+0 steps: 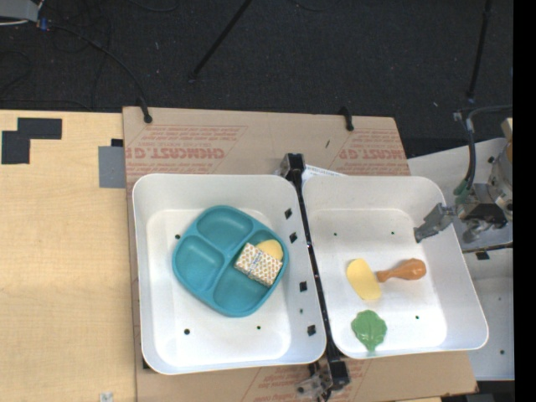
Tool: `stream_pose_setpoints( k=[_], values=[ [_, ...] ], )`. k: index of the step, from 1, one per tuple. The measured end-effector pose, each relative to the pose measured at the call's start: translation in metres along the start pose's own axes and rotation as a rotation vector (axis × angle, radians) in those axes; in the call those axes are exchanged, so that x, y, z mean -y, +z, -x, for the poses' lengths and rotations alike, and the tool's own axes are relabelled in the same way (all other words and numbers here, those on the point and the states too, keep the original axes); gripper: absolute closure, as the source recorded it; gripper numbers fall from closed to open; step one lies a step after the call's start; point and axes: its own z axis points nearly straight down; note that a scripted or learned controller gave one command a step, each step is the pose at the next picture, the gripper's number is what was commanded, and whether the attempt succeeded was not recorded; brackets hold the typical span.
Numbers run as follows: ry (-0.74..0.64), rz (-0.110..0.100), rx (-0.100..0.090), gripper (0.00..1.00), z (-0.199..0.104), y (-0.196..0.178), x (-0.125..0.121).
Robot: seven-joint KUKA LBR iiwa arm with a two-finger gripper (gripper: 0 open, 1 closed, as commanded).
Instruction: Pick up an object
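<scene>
Orange-handled yellow spatula (381,275) lies flat in the right bin (435,193), green toy (368,328) just beside it toward the near wall. Gripper (435,221) sits at that bin's right rim, apart from the spatula; grip state can't tell. Arm barely in, low over the rim.

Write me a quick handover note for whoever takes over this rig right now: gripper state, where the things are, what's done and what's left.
Gripper: at the right bin's right rim, holding nothing.
Right bin: yellow piece with a brown drumstick-shaped piece touching its right side; green piece nearer the front wall.
Left bin: teal divided plate carrying a patterned block and a small yellow piece behind it.
Done: no pick yet.
Left: choose an object, descend, grasp, lift. The right bin's items look nearest.
</scene>
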Motion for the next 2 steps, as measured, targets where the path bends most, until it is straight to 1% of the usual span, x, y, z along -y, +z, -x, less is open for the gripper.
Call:
stream_pose_setpoints(
  k=[1,2],
  values=[
    [-0.003,0.012,0.003,0.0,0.0,-0.006,-0.002],
    [-0.002,0.004,0.0,0.0,0.0,0.058,-0.004]
  ],
)
